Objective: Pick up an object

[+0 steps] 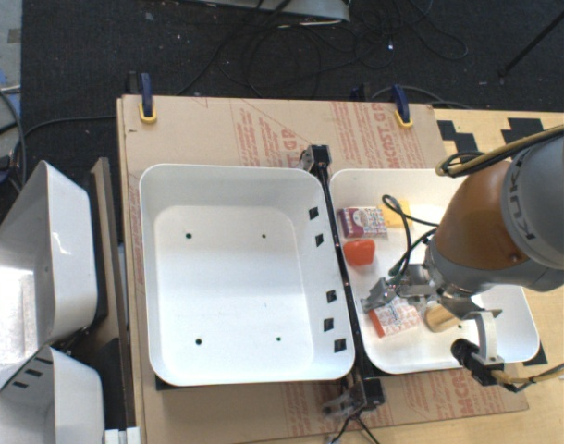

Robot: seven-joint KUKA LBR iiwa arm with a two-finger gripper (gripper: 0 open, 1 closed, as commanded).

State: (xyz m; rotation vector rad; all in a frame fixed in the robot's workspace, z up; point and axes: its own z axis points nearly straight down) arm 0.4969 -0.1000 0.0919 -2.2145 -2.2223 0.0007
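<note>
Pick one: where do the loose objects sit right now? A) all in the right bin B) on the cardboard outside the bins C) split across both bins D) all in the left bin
A: the red block, the maroon packet and the red-and-white packet all lie in the right bin, under the arm; none of them lies in the left bin.

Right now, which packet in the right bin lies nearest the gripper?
The red-and-white packet, directly under the gripper; the maroon packet lies farther up.
</note>
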